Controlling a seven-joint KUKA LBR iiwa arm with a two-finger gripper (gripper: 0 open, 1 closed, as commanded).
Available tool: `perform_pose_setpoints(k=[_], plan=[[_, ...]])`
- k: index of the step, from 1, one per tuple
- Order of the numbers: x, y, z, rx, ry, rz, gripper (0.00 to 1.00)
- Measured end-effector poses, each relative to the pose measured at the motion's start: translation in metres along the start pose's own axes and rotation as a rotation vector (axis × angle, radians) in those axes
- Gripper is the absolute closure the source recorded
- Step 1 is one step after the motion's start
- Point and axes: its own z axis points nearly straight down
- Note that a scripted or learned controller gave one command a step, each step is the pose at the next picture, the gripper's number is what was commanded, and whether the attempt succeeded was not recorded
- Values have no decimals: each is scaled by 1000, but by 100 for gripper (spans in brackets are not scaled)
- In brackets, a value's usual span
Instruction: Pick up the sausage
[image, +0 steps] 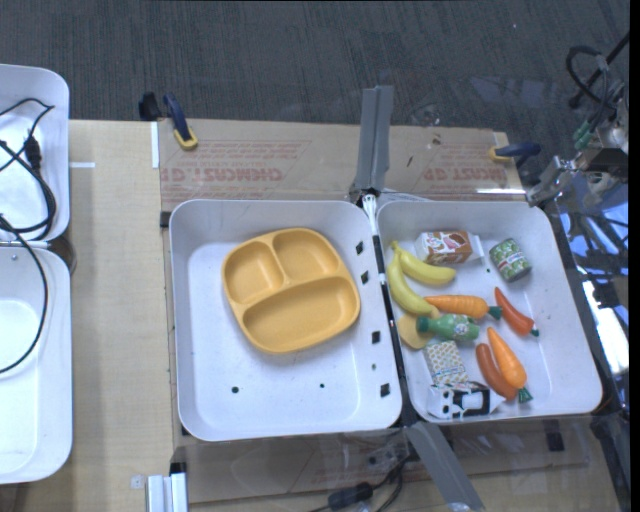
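The sausage (488, 368) is a short reddish-brown piece lying near the front of the right bin (560, 300), pressed against an orange carrot (508, 362) on its right. Just to its left stands a small patterned carton (445, 362). The gripper (556, 186) hangs at the bin's far right corner, well behind the sausage and apart from every item; glare and cables blur it.
Also in the right bin are two bananas (410, 275), another carrot (458, 304), a red pepper (514, 311), a green can (509, 259), a snack box (445, 245), a green vegetable (450, 326) and a black-and-white carton (460, 402). The left bin (200, 380) holds a yellow divided plate (290, 289).
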Motion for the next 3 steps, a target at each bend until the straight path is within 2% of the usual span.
perform_pose_setpoints(k=[1, 2, 3], plan=[[-2, -27, 130, -5, -1, 57, 0], [-1, -36, 134, -30, -7, 28, 0], [3, -45, 136, -57, -14, 83, 0]])
